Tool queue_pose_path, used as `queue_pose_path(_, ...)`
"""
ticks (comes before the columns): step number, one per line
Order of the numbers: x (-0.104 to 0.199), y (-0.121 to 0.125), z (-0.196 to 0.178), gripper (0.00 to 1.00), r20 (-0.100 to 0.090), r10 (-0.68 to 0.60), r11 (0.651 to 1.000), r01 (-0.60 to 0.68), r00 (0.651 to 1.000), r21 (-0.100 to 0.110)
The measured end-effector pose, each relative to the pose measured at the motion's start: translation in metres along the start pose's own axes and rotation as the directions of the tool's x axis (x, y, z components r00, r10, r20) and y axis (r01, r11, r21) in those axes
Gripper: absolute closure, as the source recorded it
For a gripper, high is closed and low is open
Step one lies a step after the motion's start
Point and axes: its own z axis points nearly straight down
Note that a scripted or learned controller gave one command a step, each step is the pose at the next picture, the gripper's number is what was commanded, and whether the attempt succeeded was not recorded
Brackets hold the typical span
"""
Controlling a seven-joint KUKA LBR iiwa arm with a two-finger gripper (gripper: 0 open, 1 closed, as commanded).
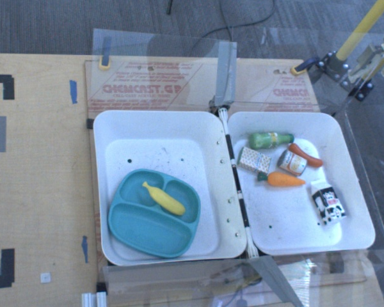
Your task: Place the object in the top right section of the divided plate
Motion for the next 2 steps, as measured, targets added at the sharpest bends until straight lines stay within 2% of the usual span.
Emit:
queue_pose_path(1,0.003,0.003,-0.012,1.0,0.006,-0.007,1.0,0.007,1.0,-0.005)
queue_pose_path(2,0.05,-0.027,0.093,1.0,-0.003,0.044,0.999,-0.044,0.999,0.003)
